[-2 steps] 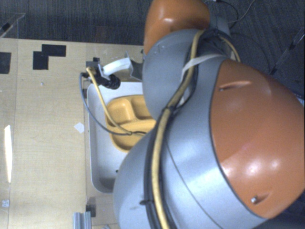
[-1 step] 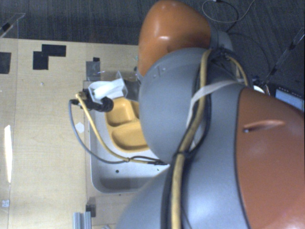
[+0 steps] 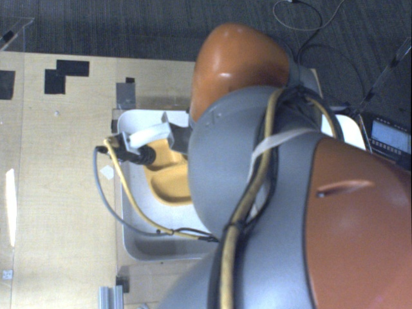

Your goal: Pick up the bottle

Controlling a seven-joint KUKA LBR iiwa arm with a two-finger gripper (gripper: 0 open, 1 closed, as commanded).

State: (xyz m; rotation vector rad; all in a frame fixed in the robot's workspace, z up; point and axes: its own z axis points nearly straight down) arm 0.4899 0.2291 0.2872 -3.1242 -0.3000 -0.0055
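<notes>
My grey and orange arm [image 3: 270, 192] covers most of the white bin [image 3: 136, 240] from above. Inside the bin lies a yellow rounded thing [image 3: 168, 180], half hidden under the arm; I cannot tell whether it is the bottle. The gripper [image 3: 176, 140] hangs over the bin's far end, just above that yellow thing, and the wrist hides its tip.
The tan bench [image 3: 58, 172] spreads to the left, with black marks [image 3: 64, 74] near its far edge. Grey metal brackets [image 3: 127, 94] stand at the bin's corners. A sliver of the second bin [image 3: 351, 129] shows at the right, beside a small display [image 3: 393, 137].
</notes>
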